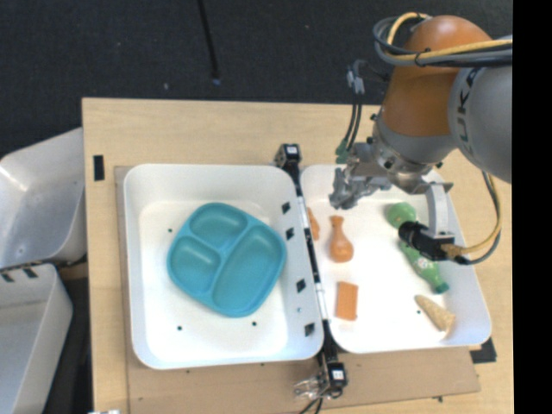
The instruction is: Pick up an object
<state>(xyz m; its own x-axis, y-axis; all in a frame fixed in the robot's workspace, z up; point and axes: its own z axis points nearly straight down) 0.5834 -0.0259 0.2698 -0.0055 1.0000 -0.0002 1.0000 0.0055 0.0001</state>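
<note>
Both bins are plain white, the left bin (pixel 159 335) and the right bin (pixel 384 328) alike, with small dark marks along the divider between them. The divided plate (pixel 226 259) is an even turquoise blue with no pattern. Three things are orange: a gourd-shaped piece (pixel 341 240) in a tawny, lighter orange, a rectangular block (pixel 346 301) in a stronger orange, and a small sliver (pixel 312 227) in much the same shade. The green object (pixel 399 213) is bright green. The cone-like piece (pixel 435 311) is pale tan. The counter (pixel 216 132) is a light beige wood tone. The arm (pixel 483 110) is grey with an orange band (pixel 427 67), and the tool (pixel 342 195) is dull grey. The floor (pixel 129 33) is near black.
</note>
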